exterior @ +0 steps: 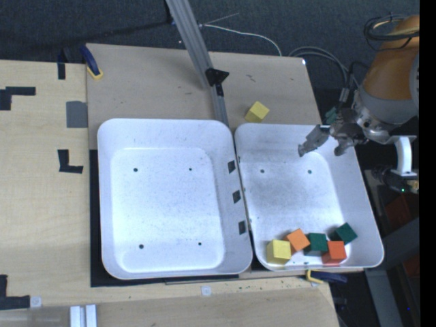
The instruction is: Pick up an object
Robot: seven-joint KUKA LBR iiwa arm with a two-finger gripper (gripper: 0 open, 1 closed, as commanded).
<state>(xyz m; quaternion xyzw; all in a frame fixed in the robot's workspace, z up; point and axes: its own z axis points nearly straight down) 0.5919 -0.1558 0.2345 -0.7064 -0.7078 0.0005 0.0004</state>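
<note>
White plastic bins are sitting side by side across the middle of the frame. Nothing is showing in the left bin (167,196) but its speckled floor. The right bin (300,189) is holding a cluster of small blocks in its lower right corner: a yellow block (278,250), an orange block (298,239), a dark green block (317,242), a red block (336,251) and a second green block (346,233), all crowding together (several touching). Another yellow cube (257,111) is lying on the bench just above the right bin's upper left corner, outside both bins. The gripper (323,142) is hovering over the right bin's upper right edge, its two fingers spreading apart with nothing between them, well apart from the blocks.
</note>
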